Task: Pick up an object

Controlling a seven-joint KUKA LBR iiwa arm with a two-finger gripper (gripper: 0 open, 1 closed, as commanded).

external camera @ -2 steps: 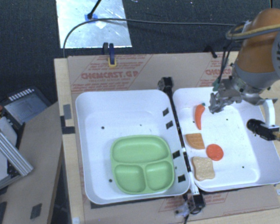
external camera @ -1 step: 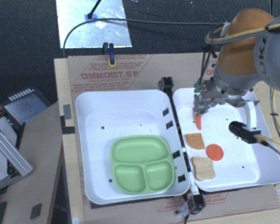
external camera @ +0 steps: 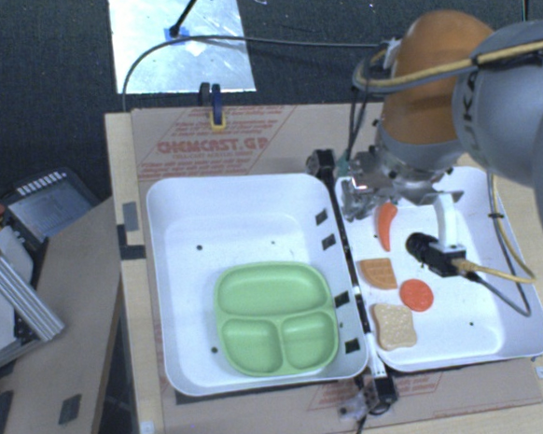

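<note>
In the right bin [external camera: 504, 319] lie an orange-red carrot piece [external camera: 385, 226], a small tan cracker square [external camera: 379, 273], a red round slice [external camera: 416, 294] and a pale bread slice [external camera: 393, 325]. My gripper [external camera: 356, 195] hangs low at the far left of that bin, close to the wall between the bins. The carrot piece lies just to the right of it and slightly nearer. The big grey and orange wrist hides the gripper's upper part.
A green divided plate [external camera: 275, 316] sits in the near half of the left bin [external camera: 187, 218]. The arm's body covers the far right part of the right bin. Bare bin floor shows at the near right.
</note>
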